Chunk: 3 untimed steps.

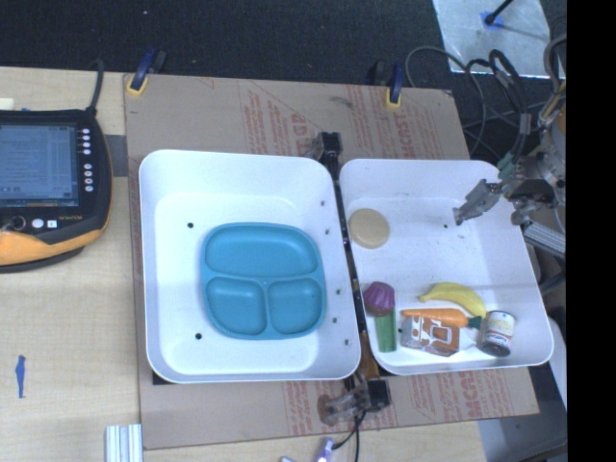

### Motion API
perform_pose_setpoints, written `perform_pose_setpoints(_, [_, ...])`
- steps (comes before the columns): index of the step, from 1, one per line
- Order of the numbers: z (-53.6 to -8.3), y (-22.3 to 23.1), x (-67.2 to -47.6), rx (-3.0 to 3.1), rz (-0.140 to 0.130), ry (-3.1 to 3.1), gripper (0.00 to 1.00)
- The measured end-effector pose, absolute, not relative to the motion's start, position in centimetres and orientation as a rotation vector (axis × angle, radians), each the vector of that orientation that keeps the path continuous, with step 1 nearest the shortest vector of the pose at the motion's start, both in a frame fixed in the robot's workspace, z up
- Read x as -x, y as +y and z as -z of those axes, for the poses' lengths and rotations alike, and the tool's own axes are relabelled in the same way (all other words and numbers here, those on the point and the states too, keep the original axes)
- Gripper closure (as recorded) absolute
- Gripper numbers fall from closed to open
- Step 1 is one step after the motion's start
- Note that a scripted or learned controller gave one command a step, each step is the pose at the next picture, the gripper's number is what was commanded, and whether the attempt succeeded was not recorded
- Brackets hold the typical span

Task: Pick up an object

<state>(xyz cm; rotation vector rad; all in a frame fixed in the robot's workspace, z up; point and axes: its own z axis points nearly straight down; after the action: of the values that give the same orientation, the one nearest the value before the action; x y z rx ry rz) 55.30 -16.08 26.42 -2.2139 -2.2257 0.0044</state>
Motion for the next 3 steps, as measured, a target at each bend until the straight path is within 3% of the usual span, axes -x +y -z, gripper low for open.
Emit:
perform_pose_setpoints(1, [-12.0,-21.2,-53.3,2.214,-0.007,-2.224,0.00])
perform_pose_setpoints(2, [-9.8,-21.3,-49.1,2.226,0.011,-2.238,0.00])
perform_pose_setpoints(3, [-9.2,-15.6,-55.9,2.212,-0.004,-2.229,0.00])
